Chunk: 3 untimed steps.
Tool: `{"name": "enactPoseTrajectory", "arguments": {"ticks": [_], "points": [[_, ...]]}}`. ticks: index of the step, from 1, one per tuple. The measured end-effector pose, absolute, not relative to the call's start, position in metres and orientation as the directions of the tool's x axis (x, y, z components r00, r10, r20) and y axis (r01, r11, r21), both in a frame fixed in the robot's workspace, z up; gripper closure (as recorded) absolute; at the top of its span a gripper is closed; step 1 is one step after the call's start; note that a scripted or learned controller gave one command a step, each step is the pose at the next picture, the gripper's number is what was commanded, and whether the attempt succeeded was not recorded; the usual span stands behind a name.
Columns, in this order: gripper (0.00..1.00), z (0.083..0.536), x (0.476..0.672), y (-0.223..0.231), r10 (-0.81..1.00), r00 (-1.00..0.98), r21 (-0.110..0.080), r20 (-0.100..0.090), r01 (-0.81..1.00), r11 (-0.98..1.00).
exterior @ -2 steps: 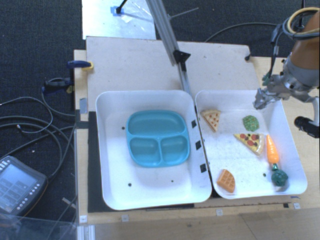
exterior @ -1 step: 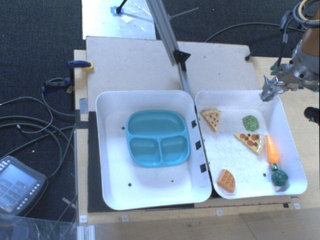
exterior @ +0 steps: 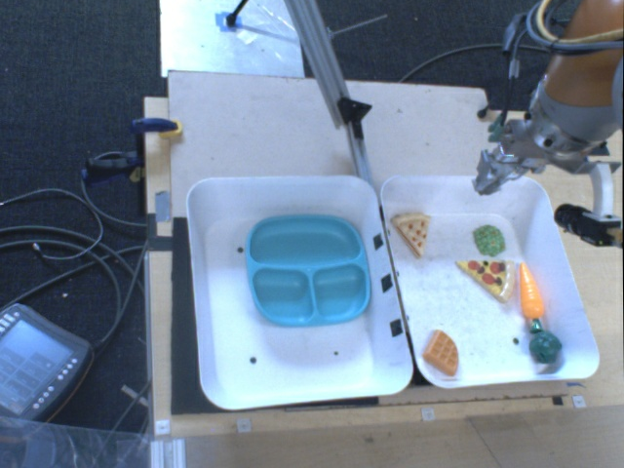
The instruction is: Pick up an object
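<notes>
My gripper hangs over the far edge of the right bin, its fingertips close together with nothing between them. Below it in that bin lie a small pizza slice, a green round piece, a larger pizza slice, an orange carrot, a dark green broccoli piece and an orange waffle. The nearest pieces, the green round one and the small pizza slice, sit a short way toward the front from the gripper.
The left bin holds a blue divided plate. A slanted metal pole crosses the bench behind the bins. Clamps sit at the bench's left edge, and a pendant lies on the floor.
</notes>
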<state>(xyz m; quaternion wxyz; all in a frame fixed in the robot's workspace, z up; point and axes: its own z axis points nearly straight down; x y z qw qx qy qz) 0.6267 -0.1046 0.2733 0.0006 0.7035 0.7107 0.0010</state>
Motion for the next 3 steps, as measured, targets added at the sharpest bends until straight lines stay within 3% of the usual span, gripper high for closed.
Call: {"name": "enactPoseTrajectory", "arguments": {"ticks": [1,3], "points": [[1.00,0.261,0.629,-0.059,1.000,-0.010,0.001,0.001,1.000,0.010],[1.00,0.241,0.613,0.040,1.000,-0.011,-0.001,0.002,1.000,0.011]]}}
